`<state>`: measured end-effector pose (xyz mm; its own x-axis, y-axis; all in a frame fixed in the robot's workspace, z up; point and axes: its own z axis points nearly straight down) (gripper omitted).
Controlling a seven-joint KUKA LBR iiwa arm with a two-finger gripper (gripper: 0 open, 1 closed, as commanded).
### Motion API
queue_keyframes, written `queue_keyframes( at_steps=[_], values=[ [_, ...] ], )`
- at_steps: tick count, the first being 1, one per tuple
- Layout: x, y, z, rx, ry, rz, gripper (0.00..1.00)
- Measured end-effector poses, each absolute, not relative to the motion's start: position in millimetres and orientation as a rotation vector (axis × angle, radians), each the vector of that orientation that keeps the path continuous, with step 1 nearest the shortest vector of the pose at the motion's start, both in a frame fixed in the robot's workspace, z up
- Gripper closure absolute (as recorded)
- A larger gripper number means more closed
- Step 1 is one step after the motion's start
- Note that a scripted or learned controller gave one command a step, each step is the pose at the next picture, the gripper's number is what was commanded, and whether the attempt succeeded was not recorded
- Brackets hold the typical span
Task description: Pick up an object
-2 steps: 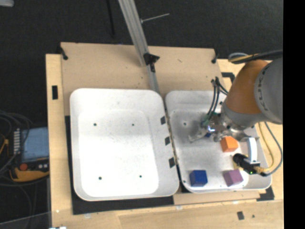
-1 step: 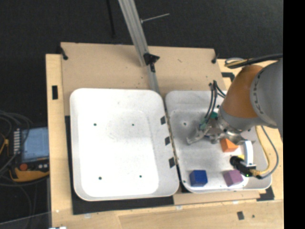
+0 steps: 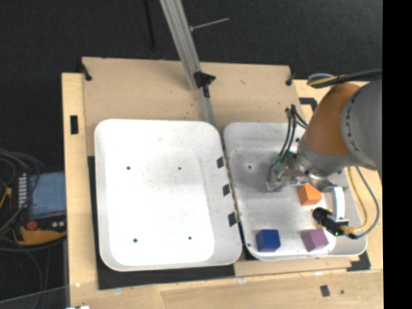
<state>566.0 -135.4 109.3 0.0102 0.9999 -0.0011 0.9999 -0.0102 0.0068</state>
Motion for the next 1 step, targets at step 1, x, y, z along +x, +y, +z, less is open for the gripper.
queue_keyframes(
  at_steps=[1],
  values=[
    [560.5, -130.0, 165.3, 2.216, 2.218, 0.006, 1.00]
  ],
)
